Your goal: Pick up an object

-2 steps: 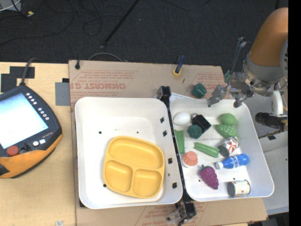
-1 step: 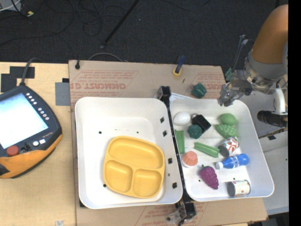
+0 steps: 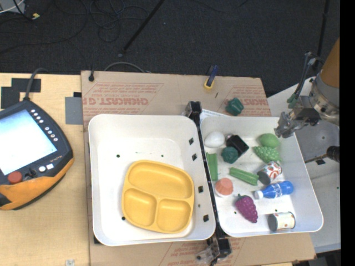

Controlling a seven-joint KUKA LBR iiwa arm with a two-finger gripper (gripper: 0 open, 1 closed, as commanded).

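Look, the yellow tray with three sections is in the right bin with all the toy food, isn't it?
Not quite. The camera view shows the yellow tray with three sections lying in the left bin, by itself. The toy food, like the purple grapes and the blue bottle, is in the right bin.

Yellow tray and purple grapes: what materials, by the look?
Yellow tray: likely moulded plastic, smooth with a soft sheen, one even colour, rounded compartment walls. Purple grapes: probably plastic or rubber toy fruit, bumpy cluster with dull highlights; too small to be sure.
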